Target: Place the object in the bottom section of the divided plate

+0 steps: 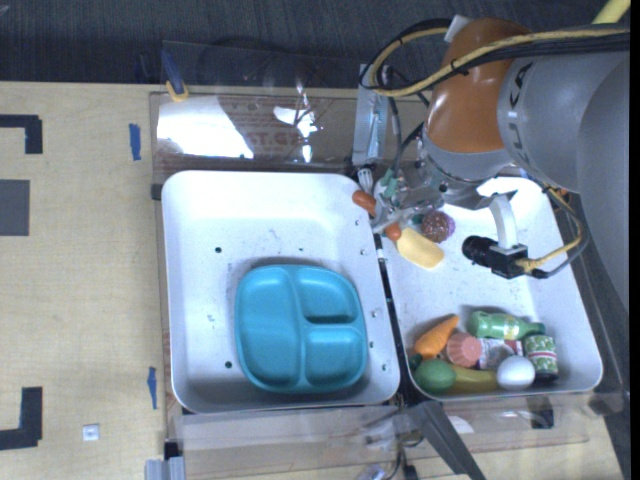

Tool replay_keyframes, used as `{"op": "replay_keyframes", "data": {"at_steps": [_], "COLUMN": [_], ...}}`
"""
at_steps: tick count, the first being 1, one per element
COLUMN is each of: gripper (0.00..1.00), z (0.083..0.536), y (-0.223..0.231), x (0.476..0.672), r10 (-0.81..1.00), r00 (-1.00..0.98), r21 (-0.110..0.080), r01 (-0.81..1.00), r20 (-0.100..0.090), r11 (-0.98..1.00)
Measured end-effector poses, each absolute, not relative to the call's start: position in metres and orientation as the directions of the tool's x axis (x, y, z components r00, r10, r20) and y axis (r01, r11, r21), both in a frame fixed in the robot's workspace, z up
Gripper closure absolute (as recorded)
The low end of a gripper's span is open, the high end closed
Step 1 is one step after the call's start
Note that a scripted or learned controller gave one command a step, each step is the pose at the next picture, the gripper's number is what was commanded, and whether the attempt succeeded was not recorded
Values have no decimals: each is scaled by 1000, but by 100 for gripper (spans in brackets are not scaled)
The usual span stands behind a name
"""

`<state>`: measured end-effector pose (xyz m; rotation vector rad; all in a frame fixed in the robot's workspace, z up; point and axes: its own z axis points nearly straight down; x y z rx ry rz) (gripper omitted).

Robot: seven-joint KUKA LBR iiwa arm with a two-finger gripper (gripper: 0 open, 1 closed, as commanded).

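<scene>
Over the right bin's (570,268) far-left corner the gripper (392,206) hangs beside a yellow toy (421,250), finger state impossible to tell, the blue divided plate (298,326) lying in the left bin (200,228).

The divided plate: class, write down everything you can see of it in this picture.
The divided plate is a turquoise, plastic-looking dish with rounded corners and a raised rim. Low ridges split it into three sections: one long section along its left side and two smaller ones on the right. It lies flat, face up, on the floor of the left white bin, toward the near edge. Nothing rests in it, and the pincer is not touching it.
</scene>
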<state>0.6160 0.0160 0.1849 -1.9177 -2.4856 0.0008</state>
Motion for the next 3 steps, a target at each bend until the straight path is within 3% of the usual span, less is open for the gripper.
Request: {"op": "replay_keyframes", "data": {"at_steps": [1,2,3], "gripper": [100,100,100], "z": [209,198,219], "y": [40,93,112], "x": [539,501,521], "r10": [963,876,865], "r00": [-271,-482,-502], "r21": [0,-2,2], "r01": [963,876,865], "r20": [1,2,0], "r11": [271,482,502]}}
